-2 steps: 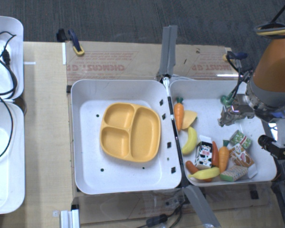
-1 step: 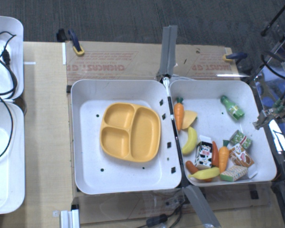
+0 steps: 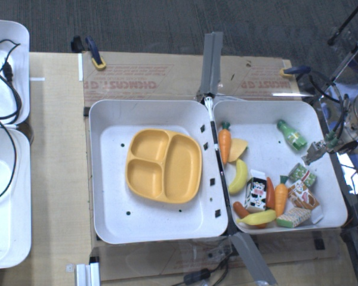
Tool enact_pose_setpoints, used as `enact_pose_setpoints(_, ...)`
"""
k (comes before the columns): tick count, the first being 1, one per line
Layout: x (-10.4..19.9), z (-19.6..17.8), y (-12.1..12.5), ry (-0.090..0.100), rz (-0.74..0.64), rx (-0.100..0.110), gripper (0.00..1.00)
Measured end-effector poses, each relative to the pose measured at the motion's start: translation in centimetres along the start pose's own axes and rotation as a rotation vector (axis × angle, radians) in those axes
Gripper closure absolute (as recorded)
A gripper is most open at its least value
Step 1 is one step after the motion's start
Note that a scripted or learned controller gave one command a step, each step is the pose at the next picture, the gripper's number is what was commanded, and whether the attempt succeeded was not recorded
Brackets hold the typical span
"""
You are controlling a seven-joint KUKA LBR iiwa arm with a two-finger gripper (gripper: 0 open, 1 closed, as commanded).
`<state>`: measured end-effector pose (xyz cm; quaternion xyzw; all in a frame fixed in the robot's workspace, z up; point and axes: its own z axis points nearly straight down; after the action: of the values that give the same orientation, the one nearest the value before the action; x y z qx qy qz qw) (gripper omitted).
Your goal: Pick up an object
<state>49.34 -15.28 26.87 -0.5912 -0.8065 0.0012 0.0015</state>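
Note:
The right bin (image 3: 268, 115) holds several toy foods. A carrot (image 3: 225, 143) and a yellow wedge (image 3: 238, 149) lie at its left, with a banana (image 3: 239, 177) below them. A cow-print milk carton (image 3: 258, 190), a second carrot (image 3: 280, 198), another banana (image 3: 258, 218) and a small box (image 3: 293, 218) crowd the front. A green bottle (image 3: 292, 134) lies at the back right. My gripper (image 3: 318, 151) hangs low over the bin's right side, just right of the bottle and above a green packet (image 3: 301, 173). I see nothing held in it.
The left bin (image 3: 107, 177) holds a yellow divided plate (image 3: 164, 165). A grey divider (image 3: 212, 64) rises between the bins at the back. Cables and a white unit (image 3: 3, 142) sit at the far left. Blue clamps (image 3: 94, 52) grip the bench's back edge.

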Motion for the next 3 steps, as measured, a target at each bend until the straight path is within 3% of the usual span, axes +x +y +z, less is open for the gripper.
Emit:
enact_pose_setpoints(1,0.0,14.5,-1.4,0.0,0.107,-0.002,0.0)
enact_pose_setpoints(2,0.1,17.3,-0.9,-0.007,0.172,-0.019,0.0)
enact_pose_setpoints(3,0.0,17.8,-1.5,-0.001,-0.143,-0.004,0.0)
